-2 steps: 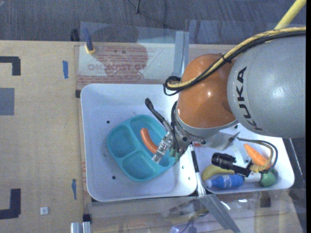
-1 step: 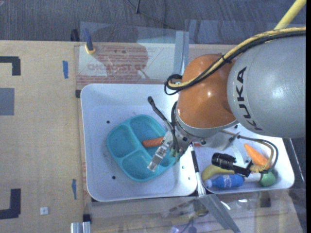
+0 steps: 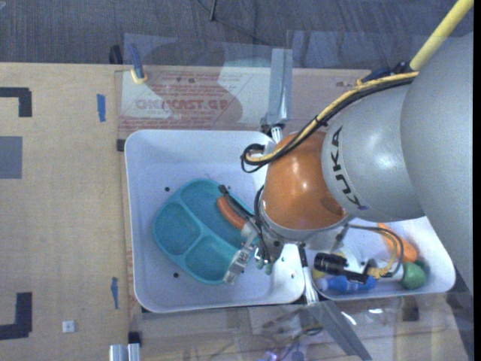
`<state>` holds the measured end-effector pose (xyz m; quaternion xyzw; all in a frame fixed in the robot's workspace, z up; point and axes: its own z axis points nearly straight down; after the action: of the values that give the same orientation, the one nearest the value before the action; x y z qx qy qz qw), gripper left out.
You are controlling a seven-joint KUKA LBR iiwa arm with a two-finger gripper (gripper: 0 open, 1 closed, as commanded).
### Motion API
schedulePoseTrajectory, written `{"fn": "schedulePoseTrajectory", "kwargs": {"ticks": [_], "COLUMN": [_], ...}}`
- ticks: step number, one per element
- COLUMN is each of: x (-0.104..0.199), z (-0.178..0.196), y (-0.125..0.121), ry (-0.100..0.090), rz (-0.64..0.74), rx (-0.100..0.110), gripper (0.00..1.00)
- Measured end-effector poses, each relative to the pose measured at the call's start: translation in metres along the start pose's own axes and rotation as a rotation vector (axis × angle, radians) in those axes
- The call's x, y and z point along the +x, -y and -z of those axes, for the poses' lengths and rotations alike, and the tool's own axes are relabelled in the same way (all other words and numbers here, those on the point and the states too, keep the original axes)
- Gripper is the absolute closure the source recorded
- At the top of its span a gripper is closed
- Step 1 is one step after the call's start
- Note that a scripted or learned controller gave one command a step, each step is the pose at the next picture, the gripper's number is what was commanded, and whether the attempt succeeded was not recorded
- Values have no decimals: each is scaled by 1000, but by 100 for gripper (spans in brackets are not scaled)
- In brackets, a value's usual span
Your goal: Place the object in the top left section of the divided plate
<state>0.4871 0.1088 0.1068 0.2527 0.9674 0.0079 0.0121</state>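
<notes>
A teal divided plate lies tilted in the left white bin. It has three sections. An orange, carrot-like object rests at the plate's right rim, and the orange wrist band hides part of it. My gripper hangs over the plate's lower right edge, just below the orange object. I see nothing held in it.
The big grey arm covers much of the right bin. That bin holds a green round object, an orange piece and a blue object. A bare wooden bench lies left of the bins.
</notes>
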Motion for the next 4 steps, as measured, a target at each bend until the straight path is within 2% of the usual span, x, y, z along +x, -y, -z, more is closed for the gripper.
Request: {"fn": "schedulePoseTrajectory", "kwargs": {"ticks": [1, 2, 3, 4], "x": [0, -1, 4, 5], "z": [0, 11, 145, 145], "y": [0, -2, -22, -22], "ry": [0, 3, -17, -17], "rz": [0, -2, -13, -13], "rx": [0, -8, 19, 19], "gripper": [0, 100, 100, 0]}}
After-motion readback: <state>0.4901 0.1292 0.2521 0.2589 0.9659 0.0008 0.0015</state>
